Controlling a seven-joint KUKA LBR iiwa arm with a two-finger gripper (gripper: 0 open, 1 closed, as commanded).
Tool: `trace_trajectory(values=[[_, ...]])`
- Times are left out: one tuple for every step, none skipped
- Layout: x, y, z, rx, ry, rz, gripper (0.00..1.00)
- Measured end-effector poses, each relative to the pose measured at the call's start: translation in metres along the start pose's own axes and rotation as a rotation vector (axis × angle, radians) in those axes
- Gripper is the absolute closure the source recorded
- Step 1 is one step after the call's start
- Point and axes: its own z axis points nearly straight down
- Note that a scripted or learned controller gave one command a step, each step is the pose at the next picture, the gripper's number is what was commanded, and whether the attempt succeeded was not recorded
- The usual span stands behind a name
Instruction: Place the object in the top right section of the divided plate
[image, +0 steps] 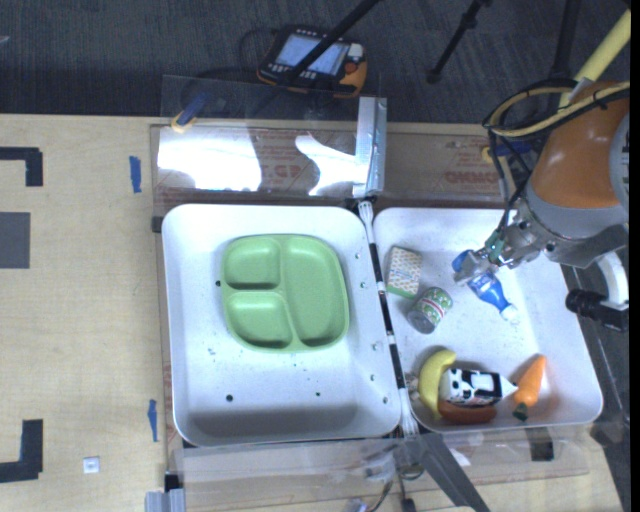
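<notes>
The green divided plate (285, 290) lies in the left bin (190, 330), with two small sections on its left and one large section on its right. My gripper (492, 256) hangs low over the upper middle of the right bin (570, 330). It is directly above a blue and white tube (493, 292) that lies slanted on the bin floor. A blue part shows right at the gripper's tip, and I cannot tell whether the tube is gripped.
The right bin also holds a patterned little box (404, 271), a small green-grey can (430, 308), a banana (434, 380), a black-and-white cow toy (470, 388) and a carrot (529, 384). A ridge divides the bins.
</notes>
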Motion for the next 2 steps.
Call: trace_trajectory(values=[[0.091,-0.079,-0.003,0.006,0.004,0.185,1.0],[0.149,-0.058,-0.003,0.005,0.0,0.569,1.0]])
